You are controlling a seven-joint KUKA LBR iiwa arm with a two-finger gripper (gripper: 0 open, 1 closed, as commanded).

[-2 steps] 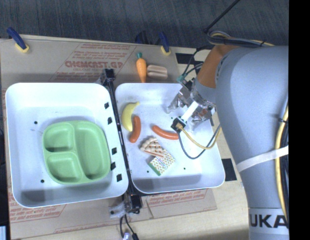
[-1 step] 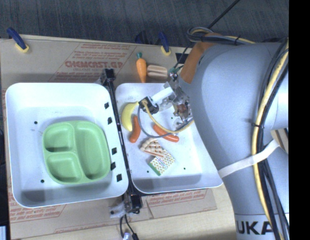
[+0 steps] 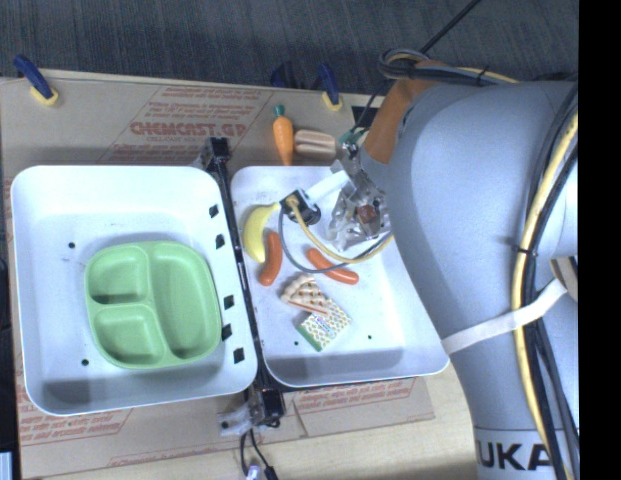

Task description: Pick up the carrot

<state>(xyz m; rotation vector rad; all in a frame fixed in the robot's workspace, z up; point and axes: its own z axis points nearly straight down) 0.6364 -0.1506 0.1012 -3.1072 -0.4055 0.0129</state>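
The carrot [image 3: 282,136] lies on the bench just behind the right bin [image 3: 420,353]. The gripper [image 3: 358,218] hovers inside that bin, its state unclear; it may grab the sausage [image 3: 332,267] instead.

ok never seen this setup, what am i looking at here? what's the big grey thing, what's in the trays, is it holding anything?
One camera, fixed above a bench, looks down at a slant. The big grey shape on the right is a KUKA robot arm with an orange band above its wrist. Its gripper is down in the right bin; I can't see anything between its fingers.

Two shallow white bins sit side by side. The left bin holds a green divided plate. The right bin holds toy food: a banana, two sausages, a waffle-like piece and a small patterned block.

The carrot, the thing to pick up, lies outside the bins, on the cardboard beyond the right bin, beside a tan wooden piece.
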